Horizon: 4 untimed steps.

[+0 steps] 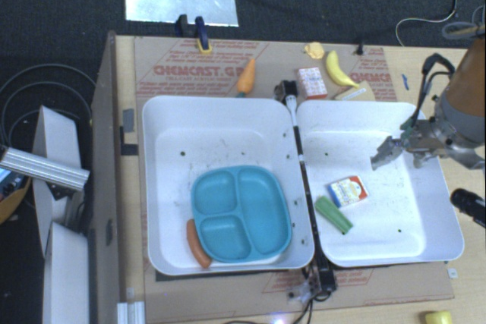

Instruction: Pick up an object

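Observation:
In the right bin [425, 239] lie a small white carton with orange and blue print [348, 191] and, just in front of it, a green block [333, 215]. My gripper [382, 154] hangs over the right bin's middle, up and to the right of the carton and apart from it. Nothing is seen held in it. The left bin [175, 133] holds a blue divided plate [241, 212], with an orange sausage-shaped toy [198, 243] against the plate's left front edge.
Behind the bins on the cardboard lie a toy carrot [245, 77], a pink-and-white box [312, 83], a banana [339, 70] and a small yellow piece [314, 50]. A black clamp [288, 92] sits where the bins meet. The arm [463, 106] covers the right bin's far right side.

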Each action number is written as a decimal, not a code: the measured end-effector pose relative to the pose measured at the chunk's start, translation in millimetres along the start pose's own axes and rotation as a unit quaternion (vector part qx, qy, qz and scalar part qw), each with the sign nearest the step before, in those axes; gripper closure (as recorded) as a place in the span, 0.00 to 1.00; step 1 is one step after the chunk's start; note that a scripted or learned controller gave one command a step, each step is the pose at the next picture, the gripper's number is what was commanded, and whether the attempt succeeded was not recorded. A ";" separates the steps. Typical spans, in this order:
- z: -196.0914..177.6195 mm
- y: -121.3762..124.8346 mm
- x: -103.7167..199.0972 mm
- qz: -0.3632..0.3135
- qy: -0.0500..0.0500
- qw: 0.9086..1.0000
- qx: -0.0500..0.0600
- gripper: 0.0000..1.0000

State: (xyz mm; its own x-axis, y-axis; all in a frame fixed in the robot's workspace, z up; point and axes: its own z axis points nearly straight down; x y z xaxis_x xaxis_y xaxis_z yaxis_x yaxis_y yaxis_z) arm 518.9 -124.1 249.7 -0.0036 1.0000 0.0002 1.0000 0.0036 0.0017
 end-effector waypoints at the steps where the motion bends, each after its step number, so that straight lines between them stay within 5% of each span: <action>1: 116.4 43.9 32.2 -0.002 0.001 1.000 0.004 0.00; 2: 161.0 -11.9 36.8 0.003 -0.003 1.000 -0.010 0.00; 3: 160.5 62.3 -0.8 0.000 -0.002 1.000 -0.006 0.00; 4: 147.4 62.8 -0.2 -0.001 -0.003 1.000 -0.010 1.00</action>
State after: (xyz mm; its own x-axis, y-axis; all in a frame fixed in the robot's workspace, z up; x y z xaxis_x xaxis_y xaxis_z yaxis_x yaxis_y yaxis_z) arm 582.0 -124.0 102.3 -0.0048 1.0000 -0.0052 0.9998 0.0049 0.0215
